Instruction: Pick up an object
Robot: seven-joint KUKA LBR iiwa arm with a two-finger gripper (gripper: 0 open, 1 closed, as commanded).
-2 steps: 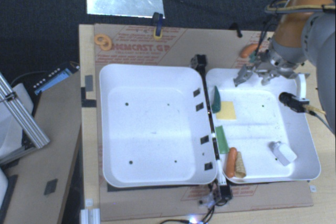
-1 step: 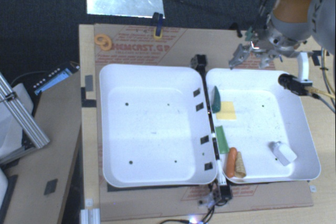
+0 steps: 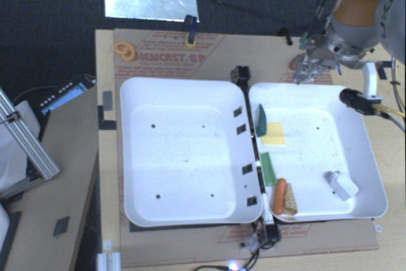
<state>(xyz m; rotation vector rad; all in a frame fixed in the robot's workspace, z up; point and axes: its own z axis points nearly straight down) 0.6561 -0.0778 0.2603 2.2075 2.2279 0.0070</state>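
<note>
1. White plastic made up both bins; the right bin served as the landmark, and every candidate thing lay inside it.
2. The gripper hung just past the right bin's far rim, near that rim's middle, below the grey wrist with its orange band. Nothing showed between its fingers, though how far apart they stood I could not tell (they were small and dark against the cardboard).
3. A yellow square lay flat near the right bin's left wall, about halfway down, touching a teal piece that ran along that wall.
4. A green strip lay further toward the near rim, its long axis parallel to the left wall.
5. An orange carrot-like piece and a tan piece sat side by side in the near-left corner, both pointing roughly from near rim to far rim.
6. A white block sat toward the near-right corner, well apart from the rest.
7. Judged from this, the yellow square and teal piece were nearest: inward from the far rim and toward the left wall.
</note>
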